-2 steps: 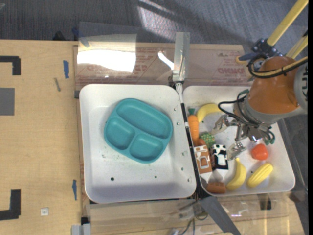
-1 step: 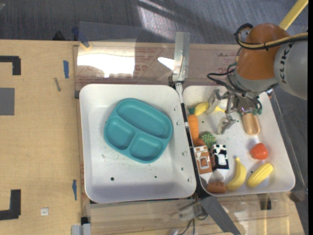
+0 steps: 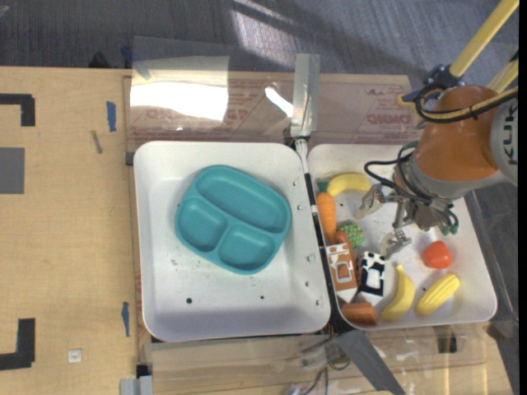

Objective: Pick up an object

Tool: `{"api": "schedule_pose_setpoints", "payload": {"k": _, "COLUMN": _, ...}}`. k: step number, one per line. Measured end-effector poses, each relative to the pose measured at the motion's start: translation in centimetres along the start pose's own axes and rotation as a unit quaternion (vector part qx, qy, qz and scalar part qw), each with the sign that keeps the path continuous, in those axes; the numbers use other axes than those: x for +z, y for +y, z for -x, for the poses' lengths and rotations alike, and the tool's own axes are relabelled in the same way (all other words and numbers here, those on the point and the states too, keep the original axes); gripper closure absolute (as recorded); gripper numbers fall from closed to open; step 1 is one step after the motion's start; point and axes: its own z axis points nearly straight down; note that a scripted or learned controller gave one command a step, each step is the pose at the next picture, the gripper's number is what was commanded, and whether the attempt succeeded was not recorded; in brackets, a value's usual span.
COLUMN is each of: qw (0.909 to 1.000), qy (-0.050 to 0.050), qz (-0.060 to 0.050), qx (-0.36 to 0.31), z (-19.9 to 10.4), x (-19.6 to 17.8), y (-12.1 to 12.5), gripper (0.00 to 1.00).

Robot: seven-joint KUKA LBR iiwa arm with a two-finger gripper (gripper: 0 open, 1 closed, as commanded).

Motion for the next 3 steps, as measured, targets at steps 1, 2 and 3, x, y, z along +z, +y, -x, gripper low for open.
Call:
{"api": "schedule_pose_setpoints", "payload": {"k": 1, "qw": 0.9975, "qy": 0.004, "qz": 0.001, "qx": 0.07, "z": -7.9, "x": -0.5, "y": 0.6, "gripper": 0.0}}
{"api": "schedule_pose_setpoints", "payload": {"k": 2, "qw": 0.99, "qy": -0.004, "qz": -0.001, "qx": 0.141, "z": -1.1, "x": 0.0, "y": 3.6, "gripper": 0.0}}
{"api": "schedule_pose_setpoints", "payload": {"k": 3, "qw": 0.9814, "qy": -0.003, "qz": -0.001, "qx": 0.192, "z": 5.1, "x": -14.0, "y": -0.6, "gripper": 0.0}}
